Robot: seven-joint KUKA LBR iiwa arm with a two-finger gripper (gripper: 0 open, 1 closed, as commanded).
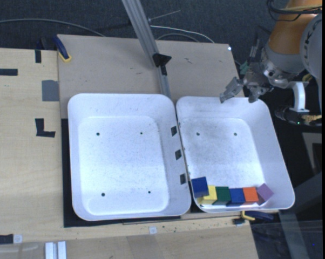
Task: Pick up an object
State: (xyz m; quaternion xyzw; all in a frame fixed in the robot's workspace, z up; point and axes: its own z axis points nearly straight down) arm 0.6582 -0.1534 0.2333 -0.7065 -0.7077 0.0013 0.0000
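Several small blocks line the near wall of the right bin (270, 144): a dark blue block (199, 185) on a yellow one (209, 197), then green (222, 194), blue (237, 196), orange (250, 194) and purple (264, 191). My gripper (239, 92) hangs over the far right corner of that bin, well away from the blocks. Its two fingers stand apart, with nothing between them.
The left bin (76, 144) lies beside the right one, joined by dark clips along the shared wall. A slanted metal pole (143, 28) rises behind the bins. Cables and a blue-yellow clamp (62, 48) lie on the bench at the back.
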